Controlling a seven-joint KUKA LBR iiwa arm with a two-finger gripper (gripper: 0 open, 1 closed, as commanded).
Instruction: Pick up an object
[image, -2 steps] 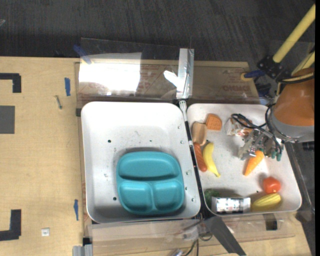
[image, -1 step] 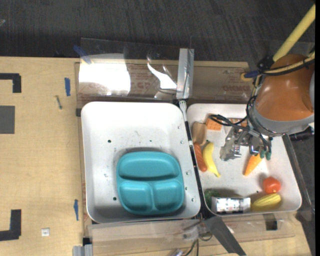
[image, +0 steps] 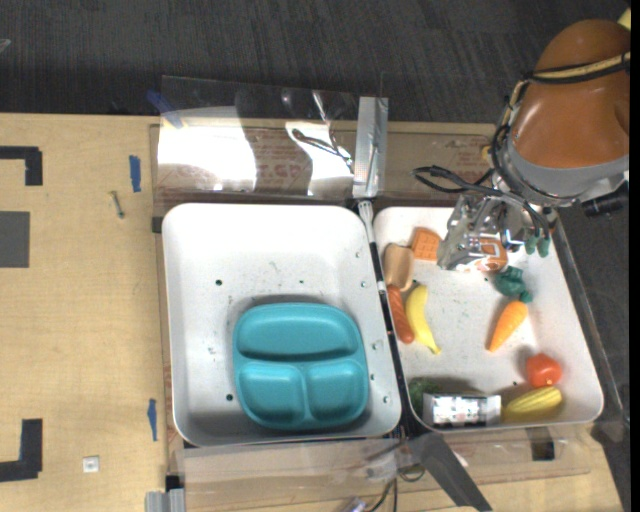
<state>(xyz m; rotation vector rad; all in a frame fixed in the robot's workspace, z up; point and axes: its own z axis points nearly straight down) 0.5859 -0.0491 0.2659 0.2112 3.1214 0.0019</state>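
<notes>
Orange carrot (image: 507, 325): lies loose just below the end effector (image: 478, 243), likely its target.
End effector grip: cannot tell, metal parts blur together.
Banana (image: 421, 319): down-left, against the bin wall.

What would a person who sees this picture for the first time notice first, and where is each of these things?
The big teal divided tray stands out most, lying alone in the left bin. Next comes the right bin, crowded with toy food: a banana near its left wall, a carrot in the middle and a tomato at lower right. The gripper hangs over that bin's upper part.
</notes>
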